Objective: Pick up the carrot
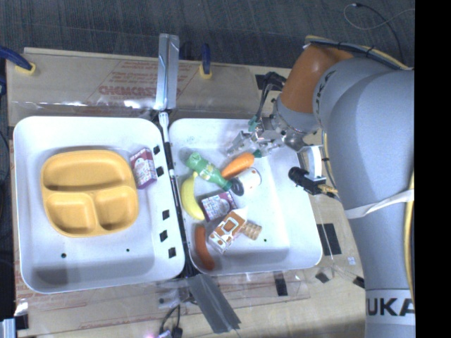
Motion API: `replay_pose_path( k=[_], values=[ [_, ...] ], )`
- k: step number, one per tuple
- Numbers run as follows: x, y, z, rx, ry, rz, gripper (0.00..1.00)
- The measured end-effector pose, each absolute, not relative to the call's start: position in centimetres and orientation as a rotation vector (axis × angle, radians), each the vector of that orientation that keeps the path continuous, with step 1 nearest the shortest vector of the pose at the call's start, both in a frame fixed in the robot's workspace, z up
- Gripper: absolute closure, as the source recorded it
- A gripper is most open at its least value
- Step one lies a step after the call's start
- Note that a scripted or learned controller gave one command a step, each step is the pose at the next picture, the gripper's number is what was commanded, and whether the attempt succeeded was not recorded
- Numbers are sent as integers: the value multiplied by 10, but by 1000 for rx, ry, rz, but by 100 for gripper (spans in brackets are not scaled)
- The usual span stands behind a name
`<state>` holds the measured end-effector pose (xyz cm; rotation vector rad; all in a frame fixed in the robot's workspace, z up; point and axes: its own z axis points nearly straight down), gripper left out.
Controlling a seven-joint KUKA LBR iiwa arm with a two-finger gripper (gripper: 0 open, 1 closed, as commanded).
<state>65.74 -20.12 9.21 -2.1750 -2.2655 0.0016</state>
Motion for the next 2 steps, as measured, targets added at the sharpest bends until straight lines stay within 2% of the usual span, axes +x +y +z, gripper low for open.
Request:
replay_pose_path(
  k=[1,2],
  values=[
    [606,-156,92,-1974,-2440,2,0],
    [657,-186,92,-1886,-2510,3,0]
  ],
)
